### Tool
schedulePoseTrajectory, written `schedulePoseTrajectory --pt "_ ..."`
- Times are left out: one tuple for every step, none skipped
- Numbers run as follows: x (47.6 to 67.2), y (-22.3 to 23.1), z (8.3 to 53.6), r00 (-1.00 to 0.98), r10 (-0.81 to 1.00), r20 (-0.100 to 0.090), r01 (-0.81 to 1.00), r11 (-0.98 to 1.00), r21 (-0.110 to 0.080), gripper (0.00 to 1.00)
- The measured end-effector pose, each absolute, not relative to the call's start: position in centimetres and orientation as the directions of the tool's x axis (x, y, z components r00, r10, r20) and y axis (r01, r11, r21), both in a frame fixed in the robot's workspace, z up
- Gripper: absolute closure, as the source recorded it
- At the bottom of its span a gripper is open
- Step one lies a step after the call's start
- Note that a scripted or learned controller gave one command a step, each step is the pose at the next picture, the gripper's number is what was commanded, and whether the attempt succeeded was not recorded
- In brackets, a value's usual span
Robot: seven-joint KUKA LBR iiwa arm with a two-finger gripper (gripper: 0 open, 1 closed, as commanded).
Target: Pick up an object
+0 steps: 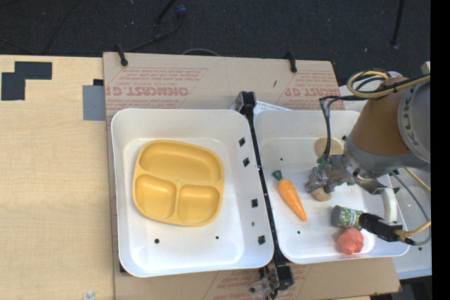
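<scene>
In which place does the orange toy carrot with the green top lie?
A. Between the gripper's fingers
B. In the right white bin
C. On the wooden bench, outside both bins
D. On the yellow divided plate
B: the orange toy carrot with the green top lies on the floor of the right white bin, apart from the gripper and from the yellow divided plate in the left bin.

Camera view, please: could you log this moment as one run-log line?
gripper: low in right bin | near: carrot, tan object | left bin: yellow tray | grasp: unconfirmed
</scene>
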State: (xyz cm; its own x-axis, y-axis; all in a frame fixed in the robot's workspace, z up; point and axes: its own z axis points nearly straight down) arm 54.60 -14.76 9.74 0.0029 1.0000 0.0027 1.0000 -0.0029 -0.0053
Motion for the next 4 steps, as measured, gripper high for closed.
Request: schedulePoseTrajectory --pt "54.6 -15.0 13.9 0.001 1.0 0.0 1.0 -0.001 0.0 1.0" --pt "54.5 -15.1 18.1 -0.001 1.0 0.0 1.0 0.001 0.001 1.0" --pt "54.6 -15.9 24.2 -0.001 1.0 -0.001 1.0 0.001 0.003 1.0" --pt "54.7 -16.0 27.4 -0.002 1.0 0.0 1.0 0.002 0.001 1.0"
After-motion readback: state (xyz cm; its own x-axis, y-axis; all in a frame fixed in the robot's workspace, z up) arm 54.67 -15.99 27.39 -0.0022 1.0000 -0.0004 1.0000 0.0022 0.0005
